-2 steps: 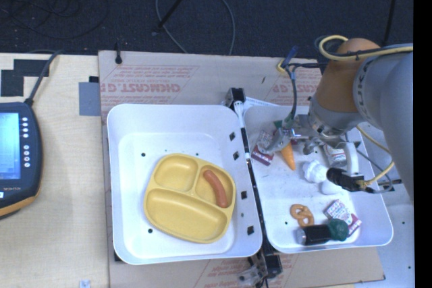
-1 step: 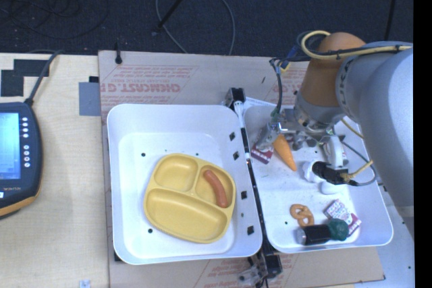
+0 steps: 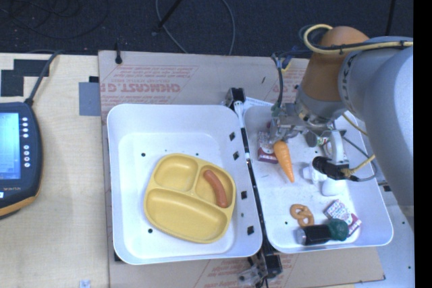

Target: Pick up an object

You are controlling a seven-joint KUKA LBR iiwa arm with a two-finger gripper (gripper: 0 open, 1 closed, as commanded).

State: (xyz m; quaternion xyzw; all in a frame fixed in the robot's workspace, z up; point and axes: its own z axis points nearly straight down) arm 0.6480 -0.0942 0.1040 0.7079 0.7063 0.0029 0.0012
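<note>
- Orange carrot (image 3: pixel 284 160), right bin (image 3: pixel 378 226), lay just beneath gripper (image 3: pixel 280 133).
- Judged light, stiff, tapered; the thick top end was reckoned the best hold.
- Claw state could not be told.
- Nothing was seen held.

An orange carrot (image 3: pixel 285 160) lies slanted in the right bin (image 3: pixel 378 226).

Even, fairly bright light falls from above on the two white bins (image 3: pixel 121 145), which show soft glare along their rims and faint shadows under their contents. The upper part of the frame, over the dark floor (image 3: pixel 101 3), is dim. The picture is slightly soft and grainy, with fine detail smeared.
</note>
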